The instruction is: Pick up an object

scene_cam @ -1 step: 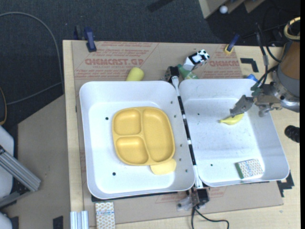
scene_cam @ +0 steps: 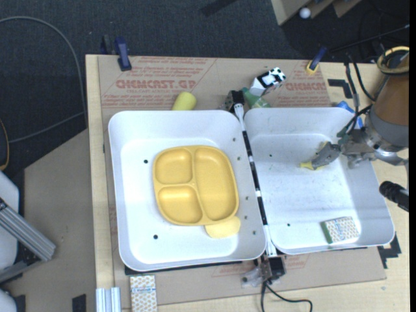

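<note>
Two shallow white bins sit side by side on the tabletop (scene_cam: 97,174), which is covered with brown cardboard printed in red lettering. The left bin (scene_cam: 130,142) holds a yellow divided plate (scene_cam: 195,184) with three compartments, lying flat near the bin's centre. A pale yellow sponge-like piece (scene_cam: 223,228) pokes out from under the plate's lower right edge, touching it.

The right bin (scene_cam: 292,207) holds a small yellow object (scene_cam: 308,166) in its upper middle area, and a small rectangular sponge with a green edge and speckled top (scene_cam: 340,230) near its lower right corner, well apart from the yellow object.

The arm (scene_cam: 390,109) reaches in from the right of the frame, its orange band visible at the upper right. The gripper (scene_cam: 325,156) is low over the right bin, its grey fingers pointing left, and the small yellow object lies right at the fingertips. Whether the fingers are closed on it or merely touching it cannot be told from this angle.

Behind the bins, on the cardboard at the upper middle of the frame, lie a yellow cylindrical item (scene_cam: 184,101) and, further right, a small black-and-white toy figure (scene_cam: 270,79). Blue clamps (scene_cam: 121,52) hold the board at its top edge.
</note>
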Available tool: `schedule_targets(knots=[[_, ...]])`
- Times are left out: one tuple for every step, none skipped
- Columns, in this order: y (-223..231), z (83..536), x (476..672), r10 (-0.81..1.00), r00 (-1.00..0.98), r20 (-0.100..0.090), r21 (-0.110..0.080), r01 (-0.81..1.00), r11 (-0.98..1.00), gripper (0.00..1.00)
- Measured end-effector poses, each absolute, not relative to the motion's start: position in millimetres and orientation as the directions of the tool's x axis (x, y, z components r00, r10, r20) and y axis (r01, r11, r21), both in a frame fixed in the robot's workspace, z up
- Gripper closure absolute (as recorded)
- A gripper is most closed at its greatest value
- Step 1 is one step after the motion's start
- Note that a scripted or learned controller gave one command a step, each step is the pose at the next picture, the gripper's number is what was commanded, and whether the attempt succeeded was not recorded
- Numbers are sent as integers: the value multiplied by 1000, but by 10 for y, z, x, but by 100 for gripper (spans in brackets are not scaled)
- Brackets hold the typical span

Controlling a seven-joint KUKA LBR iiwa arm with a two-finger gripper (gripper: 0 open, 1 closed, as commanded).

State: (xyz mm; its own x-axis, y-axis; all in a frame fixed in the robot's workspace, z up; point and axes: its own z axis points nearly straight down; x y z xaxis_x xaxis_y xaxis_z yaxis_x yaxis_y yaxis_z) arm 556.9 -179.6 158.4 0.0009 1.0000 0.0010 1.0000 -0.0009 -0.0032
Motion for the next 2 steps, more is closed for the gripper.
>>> schedule_targets(knots=[[-1077,1327,6121,1000,-2,1,2,1000,2,0],[-1551,1593,6282,1000,1,-2,3,1000,-1,0]])
